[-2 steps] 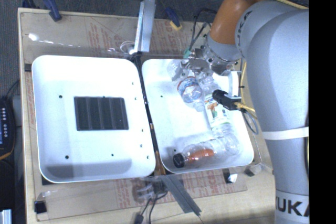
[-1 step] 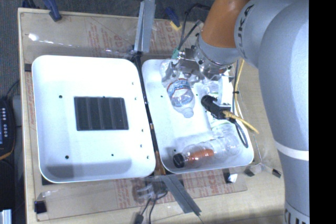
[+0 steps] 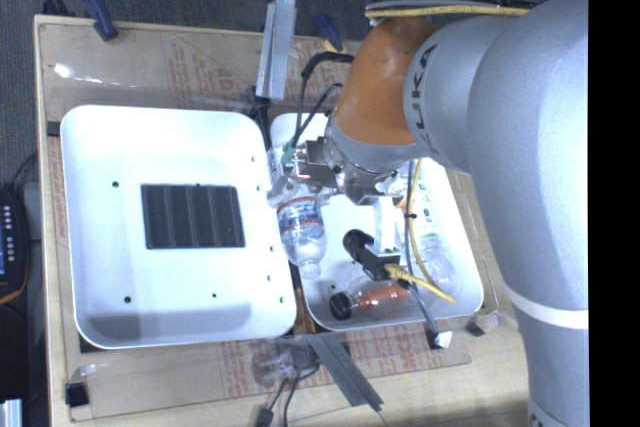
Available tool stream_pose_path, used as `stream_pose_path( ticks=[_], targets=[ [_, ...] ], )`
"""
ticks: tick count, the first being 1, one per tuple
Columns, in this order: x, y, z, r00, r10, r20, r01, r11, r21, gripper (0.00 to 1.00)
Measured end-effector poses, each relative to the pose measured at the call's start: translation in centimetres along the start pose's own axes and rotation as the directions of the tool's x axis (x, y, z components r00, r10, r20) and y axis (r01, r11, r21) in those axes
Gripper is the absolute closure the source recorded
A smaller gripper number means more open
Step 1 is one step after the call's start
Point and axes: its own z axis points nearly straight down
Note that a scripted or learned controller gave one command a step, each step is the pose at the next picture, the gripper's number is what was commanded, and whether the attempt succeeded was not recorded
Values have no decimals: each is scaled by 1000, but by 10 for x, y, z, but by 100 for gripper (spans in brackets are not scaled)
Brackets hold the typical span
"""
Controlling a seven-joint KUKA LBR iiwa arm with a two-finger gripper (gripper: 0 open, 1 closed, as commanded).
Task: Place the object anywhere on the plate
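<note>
The camera view shows the arm (image 3: 480,95) low over the right bin (image 3: 465,300). A bottle (image 3: 302,227) sits under the gripper (image 3: 305,177); held or not, I cannot tell. Next it must lift it over to the dark plate (image 3: 193,215).

The wooden bench (image 3: 150,65) carries two white bins side by side: the left bin (image 3: 100,145) and the right bin (image 3: 465,290). Blue clamps (image 3: 98,12) grip its far edge.
</note>
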Motion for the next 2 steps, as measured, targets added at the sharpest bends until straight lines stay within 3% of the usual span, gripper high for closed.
stream_pose_path(
  ticks=[1,2],
  targets=[
    [84,38,0,999,33,1,-33,999,1,100],
    [-14,83,-1,999,44,-1,-44,999,-1,100]
  ],
)
